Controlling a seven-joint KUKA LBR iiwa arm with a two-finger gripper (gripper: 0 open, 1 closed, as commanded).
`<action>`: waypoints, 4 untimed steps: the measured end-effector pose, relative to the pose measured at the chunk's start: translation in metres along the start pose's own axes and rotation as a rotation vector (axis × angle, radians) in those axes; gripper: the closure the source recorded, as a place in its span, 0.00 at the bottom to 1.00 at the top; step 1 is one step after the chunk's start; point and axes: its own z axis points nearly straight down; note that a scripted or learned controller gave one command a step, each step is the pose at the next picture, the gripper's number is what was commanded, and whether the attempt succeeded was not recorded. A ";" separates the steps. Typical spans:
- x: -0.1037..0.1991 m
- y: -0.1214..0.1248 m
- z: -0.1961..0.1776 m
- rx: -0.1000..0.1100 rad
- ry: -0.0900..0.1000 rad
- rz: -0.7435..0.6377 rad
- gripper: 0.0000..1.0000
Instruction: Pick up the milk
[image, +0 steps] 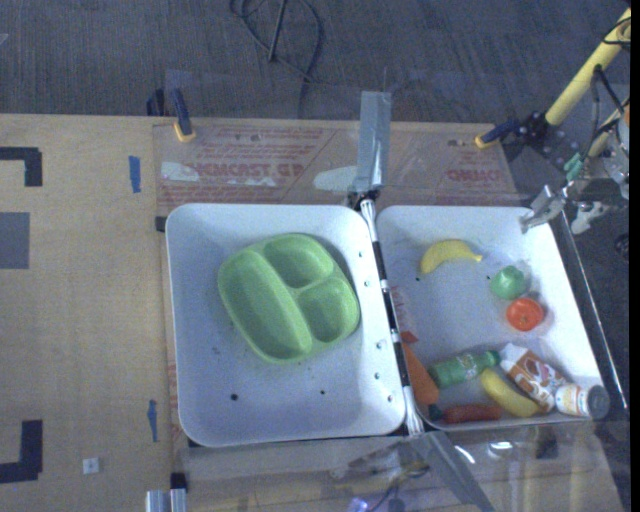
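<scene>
The milk (543, 381) is a small white and orange carton lying on its side in the front right corner of the right bin (455, 300), its grey cap pointing at the right wall. A yellow banana (507, 393) lies against its left side. My gripper (556, 206) hangs over the back right corner of the same bin, far behind the milk and apart from every object. Nothing shows between its tips.
The right bin also holds a second banana (449, 255), a green fruit (508, 282), a red tomato (525, 314), a green bottle (462, 368), a carrot (419, 374) and a red item (472, 412). A green divided plate (289, 297) lies in the left bin (200, 380).
</scene>
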 end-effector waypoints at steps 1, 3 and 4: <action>0.004 -0.007 0.098 0.000 0.000 -0.013 0.00; -0.005 -0.144 0.155 -0.012 -0.005 -0.572 0.00; -0.008 -0.140 0.145 -0.022 -0.016 -0.570 1.00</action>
